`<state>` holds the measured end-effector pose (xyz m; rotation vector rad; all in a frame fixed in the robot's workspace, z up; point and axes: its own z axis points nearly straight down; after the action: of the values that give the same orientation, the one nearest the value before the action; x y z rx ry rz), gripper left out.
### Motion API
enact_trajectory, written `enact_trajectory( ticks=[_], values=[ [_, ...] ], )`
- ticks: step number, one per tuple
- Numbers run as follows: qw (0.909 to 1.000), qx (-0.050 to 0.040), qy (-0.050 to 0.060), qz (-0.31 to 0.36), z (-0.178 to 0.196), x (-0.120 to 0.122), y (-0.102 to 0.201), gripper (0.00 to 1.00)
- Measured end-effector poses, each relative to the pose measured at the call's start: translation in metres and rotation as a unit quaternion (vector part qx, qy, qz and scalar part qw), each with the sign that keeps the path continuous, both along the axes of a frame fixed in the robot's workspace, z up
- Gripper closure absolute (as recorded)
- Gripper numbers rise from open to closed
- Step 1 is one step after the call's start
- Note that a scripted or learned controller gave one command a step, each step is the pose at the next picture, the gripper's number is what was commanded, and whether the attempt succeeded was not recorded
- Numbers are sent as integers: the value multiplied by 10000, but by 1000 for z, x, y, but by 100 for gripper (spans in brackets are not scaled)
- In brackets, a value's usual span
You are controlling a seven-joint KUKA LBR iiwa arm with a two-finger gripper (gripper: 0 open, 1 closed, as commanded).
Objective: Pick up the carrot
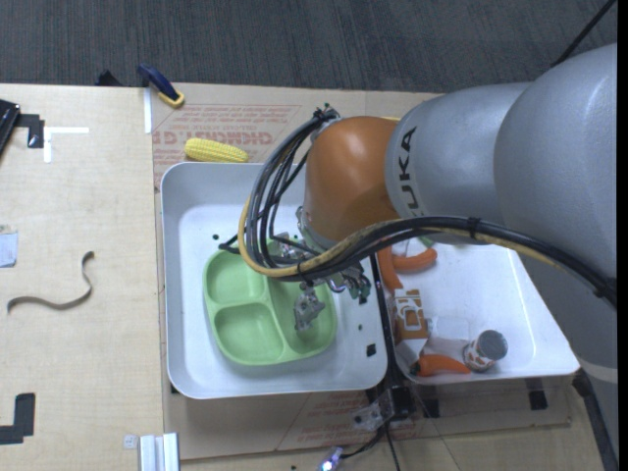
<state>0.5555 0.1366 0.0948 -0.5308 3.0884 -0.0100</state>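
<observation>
Grey arm (510,155) reaches in from right, orange-banded wrist bent down, gripper (309,312) low.

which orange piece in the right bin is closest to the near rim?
The carrot-like orange piece lying beside the small can, close to the right bin's near rim. The other orange piece lies farther back, under the arm.

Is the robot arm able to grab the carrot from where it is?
Probably, but not straight away. The gripper is over the green tray in the left bin, while the carrot lies uncovered in the right bin, beside a small can.
</observation>
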Motion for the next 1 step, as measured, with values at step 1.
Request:
enact_trajectory(
  ticks=[1],
  values=[
    [10000,15,-19,0,9,1,1,100]
  ],
)
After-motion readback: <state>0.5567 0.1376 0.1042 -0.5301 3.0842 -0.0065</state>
